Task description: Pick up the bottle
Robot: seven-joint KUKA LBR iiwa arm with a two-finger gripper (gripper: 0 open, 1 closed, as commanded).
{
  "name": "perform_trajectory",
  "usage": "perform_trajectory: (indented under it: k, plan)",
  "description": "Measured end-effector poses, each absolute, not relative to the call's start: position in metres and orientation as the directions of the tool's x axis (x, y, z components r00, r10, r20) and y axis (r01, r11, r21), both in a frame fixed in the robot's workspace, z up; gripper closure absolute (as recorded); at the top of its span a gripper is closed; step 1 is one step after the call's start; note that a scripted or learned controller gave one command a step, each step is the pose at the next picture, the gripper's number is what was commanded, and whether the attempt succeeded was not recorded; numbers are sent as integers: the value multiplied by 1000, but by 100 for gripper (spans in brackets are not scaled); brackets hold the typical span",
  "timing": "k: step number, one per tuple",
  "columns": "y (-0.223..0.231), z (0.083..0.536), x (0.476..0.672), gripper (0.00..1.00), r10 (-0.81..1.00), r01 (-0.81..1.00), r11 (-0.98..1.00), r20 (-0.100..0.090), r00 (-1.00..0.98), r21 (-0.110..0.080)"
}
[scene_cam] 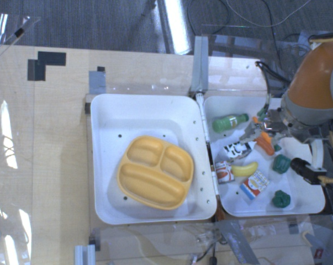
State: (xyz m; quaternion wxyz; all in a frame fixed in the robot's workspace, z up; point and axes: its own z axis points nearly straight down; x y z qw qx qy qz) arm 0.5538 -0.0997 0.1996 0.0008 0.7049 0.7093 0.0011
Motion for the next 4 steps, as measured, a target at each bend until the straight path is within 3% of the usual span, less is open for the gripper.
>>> perform_trajectory:
  k: [1, 2, 3, 4]
  plan:
    - [-57, 185, 599, 0, 984, 984, -177, 1, 177, 4]
    - [-86, 125, 657, 0, 998, 998, -61, 1, 61, 17]
    - [-93, 98, 667, 0, 998, 998, -60, -3, 60, 25]
    - [-94, 115, 672, 100, 998, 998, -55, -8, 56, 42]
